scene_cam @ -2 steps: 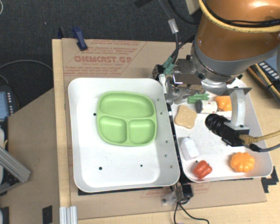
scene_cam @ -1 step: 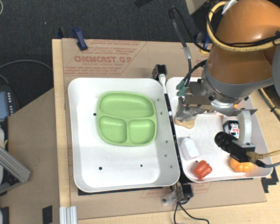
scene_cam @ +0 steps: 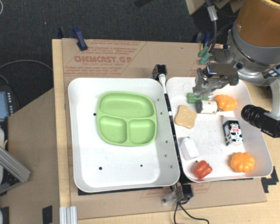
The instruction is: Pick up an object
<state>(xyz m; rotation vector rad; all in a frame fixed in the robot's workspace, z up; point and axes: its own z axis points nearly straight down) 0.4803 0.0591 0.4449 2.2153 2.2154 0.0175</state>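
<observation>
**Gripper low over the back of the right bin, nothing seen in its grasp**

Though crowded on the right, sparse on the left. Left bin (scene_cam: 79,139): a green divided plate (scene_cam: 126,118), three compartments, lying flat near the middle. Nothing else in there but a few dark specks.

Right bin (scene_cam: 261,146), front to back along its left side: red pepper-like toy (scene_cam: 202,169) near the front rim, a white block (scene_cam: 190,148) just behind it, a tan toast-shaped piece (scene_cam: 185,117) further back. Further right: a small black-and-white cow-patterned box (scene_cam: 232,133), an orange pumpkin (scene_cam: 242,162) near the front right.

Back of the bin, where it matters: gripper (scene_cam: 201,93) down close to the bin floor, a green-tipped piece at its left side. Just right of the tips and slightly toward the front, a small white-and-dark object (scene_cam: 207,107), long axis roughly left-right; touching or not, cannot tell. An orange fruit-like toy (scene_cam: 225,102) right beside that.

Fingers: cannot tell how far apart, dark metal against clutter. Nothing visibly between them.

Arm pose: reaching in from the upper right, wrist pointing steeply down, orange band (scene_cam: 266,13) high at the frame corner.

Judgement: white-and-dark object the likeliest target, a short shift rightward needed.
</observation>
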